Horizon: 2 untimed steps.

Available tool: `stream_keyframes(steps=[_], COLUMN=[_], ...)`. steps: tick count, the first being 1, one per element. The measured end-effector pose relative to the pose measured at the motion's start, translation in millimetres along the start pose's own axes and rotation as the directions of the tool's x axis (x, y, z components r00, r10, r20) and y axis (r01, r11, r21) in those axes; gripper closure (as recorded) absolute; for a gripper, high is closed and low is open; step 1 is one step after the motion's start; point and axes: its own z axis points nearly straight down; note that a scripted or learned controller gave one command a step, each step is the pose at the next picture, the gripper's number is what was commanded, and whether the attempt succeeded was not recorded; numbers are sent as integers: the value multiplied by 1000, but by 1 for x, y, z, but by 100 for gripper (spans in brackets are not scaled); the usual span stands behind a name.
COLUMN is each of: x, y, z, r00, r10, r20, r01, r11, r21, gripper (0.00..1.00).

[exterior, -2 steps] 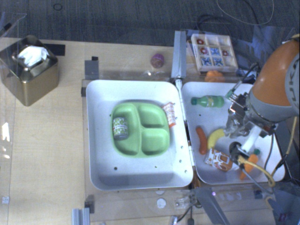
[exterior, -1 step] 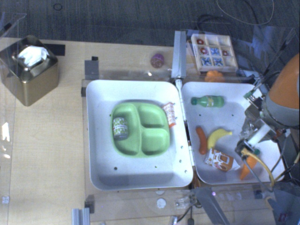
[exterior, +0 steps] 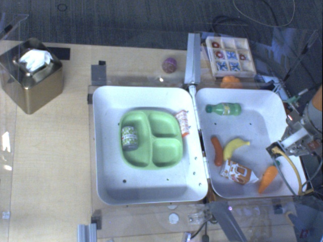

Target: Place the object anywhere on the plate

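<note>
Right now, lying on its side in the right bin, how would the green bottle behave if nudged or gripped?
The green bottle is round-bodied and lies flat, so a nudge would probably roll it. It looks like moulded plastic, so likely stiff, light and perhaps slippery.

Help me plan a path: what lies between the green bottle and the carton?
In the camera view, the yellow banana lies between green bottle and carton, a red sausage beside it.

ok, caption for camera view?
Green sectioned plate holding small labelled can; yellow banana, orange carrot, green bottle in neighbouring white bin.
</note>
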Motion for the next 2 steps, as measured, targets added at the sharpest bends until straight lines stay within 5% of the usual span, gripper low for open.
stream_keyframes(steps=[1, 2], x=[-15, -4], y=[37, 7], z=[-14, -15], r00=[971, 966], r10=[237, 260], r20=[0, 1], r01=[-237, -260], r11=[971, 966], r21=[-1, 0], gripper=[100, 100])
